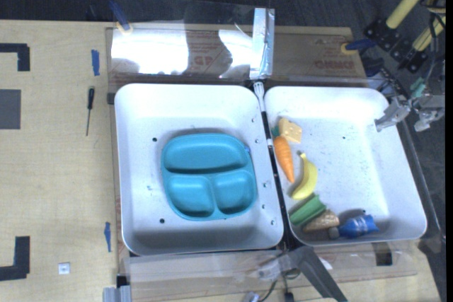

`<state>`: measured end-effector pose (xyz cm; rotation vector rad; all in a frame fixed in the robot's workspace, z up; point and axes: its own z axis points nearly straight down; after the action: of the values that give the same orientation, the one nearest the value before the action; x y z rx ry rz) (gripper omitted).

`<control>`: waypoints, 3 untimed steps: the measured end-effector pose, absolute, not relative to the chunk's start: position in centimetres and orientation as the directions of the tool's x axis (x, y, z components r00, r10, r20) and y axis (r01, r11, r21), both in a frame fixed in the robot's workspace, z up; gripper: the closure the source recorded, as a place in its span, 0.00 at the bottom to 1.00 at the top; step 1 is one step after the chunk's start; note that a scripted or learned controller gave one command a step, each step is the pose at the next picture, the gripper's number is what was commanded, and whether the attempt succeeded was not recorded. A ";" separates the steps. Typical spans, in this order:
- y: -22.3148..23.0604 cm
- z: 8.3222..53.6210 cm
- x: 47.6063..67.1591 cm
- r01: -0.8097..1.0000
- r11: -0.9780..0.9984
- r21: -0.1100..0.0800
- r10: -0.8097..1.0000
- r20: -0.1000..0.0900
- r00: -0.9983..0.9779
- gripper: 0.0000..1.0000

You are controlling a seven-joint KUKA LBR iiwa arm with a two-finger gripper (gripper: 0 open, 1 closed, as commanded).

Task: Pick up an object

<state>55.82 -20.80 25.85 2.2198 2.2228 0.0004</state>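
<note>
Pale wood bench [49, 173] carries two white bins side by side, dark carpet beyond. Left bin [134, 109] holds a blue divided tray [208, 175]. Right bin [354, 152] has toys crowded along its left wall and near edge: a cheese wedge [289, 130] at the top, a carrot [284, 157] below it, a banana [306, 180] just beside the carrot, then a green piece [306, 210], a brown piece [322, 222] and a blue bottle [357, 225] lying on its side. Gripper [402, 109] hangs at the right bin's far right corner, well apart from the toys, holding nothing I can make out; how wide it stands I cannot tell.
</note>
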 end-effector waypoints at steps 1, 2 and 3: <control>-14.9 15.9 53.6 0.998 -0.067 -0.007 0.998 0.002 0.067 0.00; -10.8 8.8 57.3 0.997 -0.075 0.008 0.997 -0.001 0.075 0.00; -9.5 8.8 52.9 0.990 -0.139 0.006 0.990 0.001 0.139 0.00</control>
<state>52.94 -9.47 8.78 2.3671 2.0590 0.0073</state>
